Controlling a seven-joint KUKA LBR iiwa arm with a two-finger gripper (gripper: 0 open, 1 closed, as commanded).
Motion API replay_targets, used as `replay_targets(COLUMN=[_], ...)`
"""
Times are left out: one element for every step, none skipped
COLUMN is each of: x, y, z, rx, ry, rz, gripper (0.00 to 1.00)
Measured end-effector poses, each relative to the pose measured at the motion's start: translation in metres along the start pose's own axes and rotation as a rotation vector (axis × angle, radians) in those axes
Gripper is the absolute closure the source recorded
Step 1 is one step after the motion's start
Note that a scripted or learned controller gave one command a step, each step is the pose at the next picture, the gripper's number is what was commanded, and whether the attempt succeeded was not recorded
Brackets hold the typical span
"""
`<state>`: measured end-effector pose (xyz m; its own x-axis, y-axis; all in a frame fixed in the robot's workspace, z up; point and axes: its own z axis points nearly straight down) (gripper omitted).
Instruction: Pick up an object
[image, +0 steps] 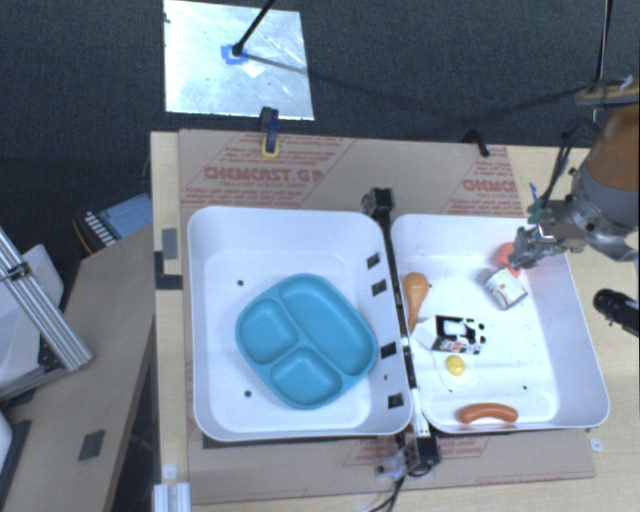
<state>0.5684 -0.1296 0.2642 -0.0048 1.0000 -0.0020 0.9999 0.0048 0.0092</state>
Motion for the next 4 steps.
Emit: replay_targets(x=[0.0, 0.05, 0.098, 0.147], y=[0.001, 0.01, 0.013, 0.026], z=[-0.029, -0.009, 0.007, 0.022], rx=[0.004, 0.008, 0.008, 0.007], ry=[0.001, 0.003, 0.004, 0.003], rz=[0.0, -0.005, -0.005, -0.005], gripper=[1.0, 1.0, 1.0, 1.0])
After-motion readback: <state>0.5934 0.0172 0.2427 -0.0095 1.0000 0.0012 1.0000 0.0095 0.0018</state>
